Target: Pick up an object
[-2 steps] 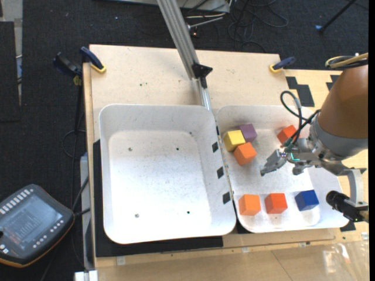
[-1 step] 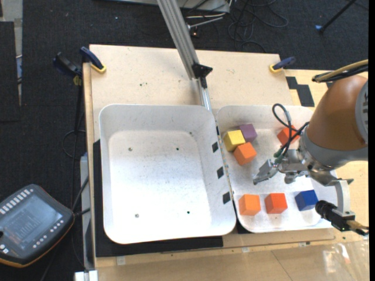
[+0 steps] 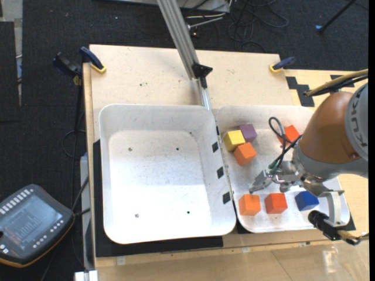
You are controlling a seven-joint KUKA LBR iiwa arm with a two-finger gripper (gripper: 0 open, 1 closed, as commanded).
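Black carpet surrounds my table [image 3: 152,75]. My tool [image 3: 262,182] hangs spread apart, grasping nothing, above the right bin [image 3: 246,226], near two orange blocks [image 3: 250,204] and [image 3: 276,203]. Packed close, they could jam my fingers, or one could get nudged away.

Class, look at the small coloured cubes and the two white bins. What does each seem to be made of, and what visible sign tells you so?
Coloured cubes, e.g. the yellow cube and blue cube: probably painted wood or solid plastic; flat matt colour, crisp edges, no grain visible, so either is possible.

White bins, left bin and right bin: likely moulded plastic; thin rounded rims, smooth curved walls, slight sheen, with dark specks on the left floor.
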